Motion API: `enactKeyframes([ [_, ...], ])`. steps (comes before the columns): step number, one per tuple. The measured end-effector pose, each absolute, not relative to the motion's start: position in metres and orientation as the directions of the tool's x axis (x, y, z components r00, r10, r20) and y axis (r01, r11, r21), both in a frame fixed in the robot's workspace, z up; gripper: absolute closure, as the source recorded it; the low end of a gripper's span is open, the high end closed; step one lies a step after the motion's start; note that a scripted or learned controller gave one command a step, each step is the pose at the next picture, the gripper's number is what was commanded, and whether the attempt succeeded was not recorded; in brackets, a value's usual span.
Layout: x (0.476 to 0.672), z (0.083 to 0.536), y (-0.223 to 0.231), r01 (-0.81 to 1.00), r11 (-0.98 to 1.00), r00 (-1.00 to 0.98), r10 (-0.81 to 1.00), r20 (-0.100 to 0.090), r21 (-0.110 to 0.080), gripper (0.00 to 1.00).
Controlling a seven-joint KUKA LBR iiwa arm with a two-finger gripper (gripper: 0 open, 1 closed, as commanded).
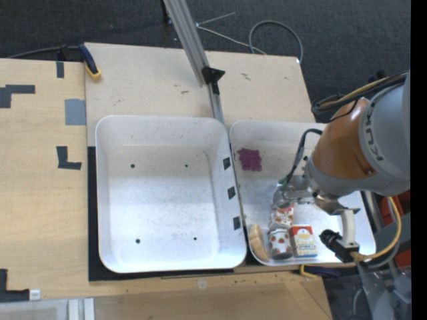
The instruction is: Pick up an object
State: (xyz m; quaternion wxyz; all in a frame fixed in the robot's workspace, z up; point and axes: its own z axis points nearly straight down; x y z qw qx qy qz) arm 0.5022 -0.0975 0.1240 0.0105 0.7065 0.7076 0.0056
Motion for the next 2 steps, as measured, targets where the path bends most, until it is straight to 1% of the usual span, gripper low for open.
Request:
enactKeyframes([
  [1,0.493,0.175,-0.099,1.0,0.001,-0.001,1.0,0.0,0.002,1.0],
  [2,0.494,0.218,-0.099,1.0,0.001,-0.001,1.0,-0.001,0.003,1.0],
])
